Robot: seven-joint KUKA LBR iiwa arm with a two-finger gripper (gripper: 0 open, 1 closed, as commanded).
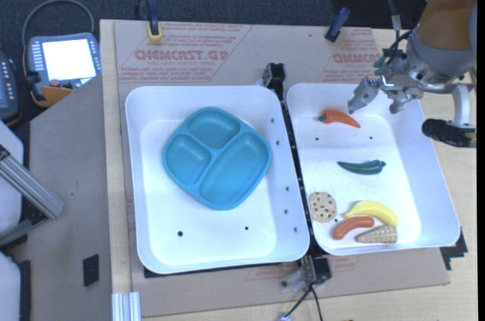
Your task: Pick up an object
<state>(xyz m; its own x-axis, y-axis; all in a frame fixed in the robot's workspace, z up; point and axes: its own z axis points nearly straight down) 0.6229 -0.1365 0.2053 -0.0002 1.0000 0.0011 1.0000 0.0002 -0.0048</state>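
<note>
- task stage: early. nothing lifted; every item lies on a bin floor. approach under way at best, grasp and lift both left to do.
- pincer (377,95) above the far end of the right bin (432,160), fingers spread wide, one tip toward the left near the carrot, the other toward the right. nothing between them.
- likely target, judged by nearness: carrot (339,118), orange with a small green top. lies flat in the far-left part of the right bin, just beside and below the left fingertip; contact not evident.
- carrot long axis: roughly left-right across the view, dipping slightly toward the near side at its right end. green top at left, pointed tip at right.
- other candidates in the same bin: green pepper (361,167) mid-bin, long axis also left-right, well apart from the pincer; cookie (322,206) by the near-left wall; banana (373,211), sausage (352,226) and cone (377,235) clustered at the near end, touching or nearly so.
- left bin (151,160) holds a blue divided plate (217,157); not in play for now.
- judgement: finger line would need to cross the carrot's short axis and descend before closing.
- surface (227,54) under both bins is brown board with printed lettering.
</note>
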